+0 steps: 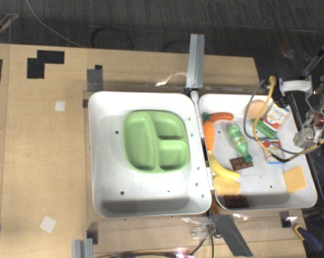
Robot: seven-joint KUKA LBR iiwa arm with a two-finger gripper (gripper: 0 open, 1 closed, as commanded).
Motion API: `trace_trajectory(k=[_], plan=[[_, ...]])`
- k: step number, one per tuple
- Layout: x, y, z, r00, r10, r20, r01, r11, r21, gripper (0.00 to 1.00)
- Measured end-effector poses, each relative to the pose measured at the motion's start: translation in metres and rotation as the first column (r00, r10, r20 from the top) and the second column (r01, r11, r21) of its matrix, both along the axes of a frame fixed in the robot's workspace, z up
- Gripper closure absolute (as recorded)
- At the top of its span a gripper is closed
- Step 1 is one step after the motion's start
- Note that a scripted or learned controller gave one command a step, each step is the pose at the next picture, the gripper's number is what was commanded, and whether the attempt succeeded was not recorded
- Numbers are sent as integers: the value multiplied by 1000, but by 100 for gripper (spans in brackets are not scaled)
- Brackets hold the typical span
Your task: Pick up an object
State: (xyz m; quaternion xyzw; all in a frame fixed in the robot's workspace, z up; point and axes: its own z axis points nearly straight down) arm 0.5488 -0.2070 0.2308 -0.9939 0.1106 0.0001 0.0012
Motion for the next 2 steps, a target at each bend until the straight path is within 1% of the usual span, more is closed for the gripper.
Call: trace_trajectory(k=[1, 2], plan=[[73, 4, 23, 997, -71, 5, 71, 997, 1, 100], [121, 3, 34, 1000, 26, 5, -26, 1000, -2, 100]])
